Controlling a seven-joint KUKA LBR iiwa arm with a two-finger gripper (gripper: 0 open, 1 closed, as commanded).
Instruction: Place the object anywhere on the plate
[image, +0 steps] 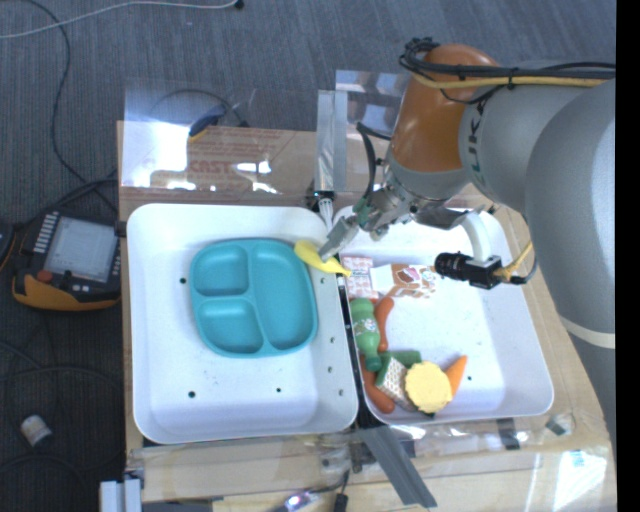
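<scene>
Teal plastic marks the goal: a three-compartment plate (254, 297) is seen lying in the left bin (160, 400), bare of any load. Just beside the plate's upper right corner, a small yellow banana-shaped object (320, 258) is seen at the ridge where the two bins meet, its left tip close to the plate's rim but not yet over it. The gripper (338, 238) is angled down onto this object from the right, and the object appears to be pinched at the fingertips; the jaws are judged to be nearly closed around it, though the contact is small in the view and a firm hold cannot be confirmed. For the step in hand to be done well, the object would best be carried a little further left, clear of the rim and over one of the upper compartments, and lowered before release so that it is not bounced off the raised dividers. To the right, the right bin (510, 350) is shown crowded with toy food, carrots and a yellow round piece among it.
</scene>
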